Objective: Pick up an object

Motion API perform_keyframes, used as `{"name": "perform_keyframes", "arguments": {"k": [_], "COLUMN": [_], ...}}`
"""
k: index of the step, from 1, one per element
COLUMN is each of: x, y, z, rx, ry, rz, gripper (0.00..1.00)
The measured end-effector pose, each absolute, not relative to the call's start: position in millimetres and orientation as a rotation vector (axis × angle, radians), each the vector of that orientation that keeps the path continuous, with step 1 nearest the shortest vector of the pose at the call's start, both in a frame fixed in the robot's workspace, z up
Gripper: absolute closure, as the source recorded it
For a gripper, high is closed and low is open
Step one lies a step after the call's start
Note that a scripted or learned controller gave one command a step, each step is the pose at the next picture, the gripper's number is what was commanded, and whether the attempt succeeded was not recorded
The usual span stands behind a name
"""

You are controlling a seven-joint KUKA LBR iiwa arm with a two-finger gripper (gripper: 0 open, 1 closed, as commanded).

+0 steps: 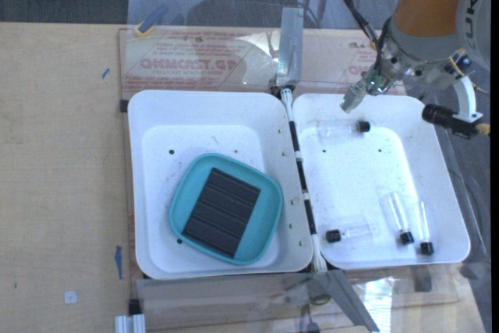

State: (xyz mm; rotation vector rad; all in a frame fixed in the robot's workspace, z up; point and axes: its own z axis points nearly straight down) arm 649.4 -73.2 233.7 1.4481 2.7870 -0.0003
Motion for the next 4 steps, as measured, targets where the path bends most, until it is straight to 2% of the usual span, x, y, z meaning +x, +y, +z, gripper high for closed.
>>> {"name": "perform_keyframes", "arguments": {"k": [1, 2, 3, 4], "x": [667.4, 626.5, 669.7, 657.5], "y": [-155, -214, -216, -135], "z": [185, 101, 88, 212], "rx": [1.835, 1.440, 0.998, 1.171], "ry": [2.543, 2.788, 2.968, 2.907], "rz": [0.001, 0.000, 0.000, 0.002], "gripper": [1.00, 1.00, 1.00, 1.00]}}
